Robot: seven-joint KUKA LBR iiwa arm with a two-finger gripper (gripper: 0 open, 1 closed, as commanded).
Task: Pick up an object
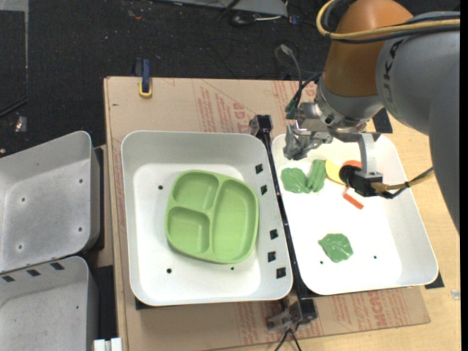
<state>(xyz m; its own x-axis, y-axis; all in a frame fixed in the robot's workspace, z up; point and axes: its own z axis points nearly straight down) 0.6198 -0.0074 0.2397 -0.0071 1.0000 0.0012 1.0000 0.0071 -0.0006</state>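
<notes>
The grey arm (409,57) is reaching in from the upper right of the frame, its orange band (362,31) bulging above the wrist, and the gripper (296,146) is hanging over the upper left corner of the right bin (409,269), close to the divider between the two bins. Whether the claw is spread or closed cannot be told, since the wrist body is hiding most of it, and nothing is showing as held. Just below and right of the gripper, a pair of green leaf-shaped pieces (303,178) is lying on the bin floor, touching each other. Right of them a yellow object (336,170) is sitting partly under the arm's hardware, and a small orange stick (355,202) is lying just beneath a black and orange attachment (362,180). Lower in the same bin, well apart from the others, another green leaf piece (336,246) is resting alone. In the left bin (146,269), in the middle of the frame, a green divided plate (213,216) is lying flat, slightly turned. Both bins are sitting on a brown board (205,101).
</notes>
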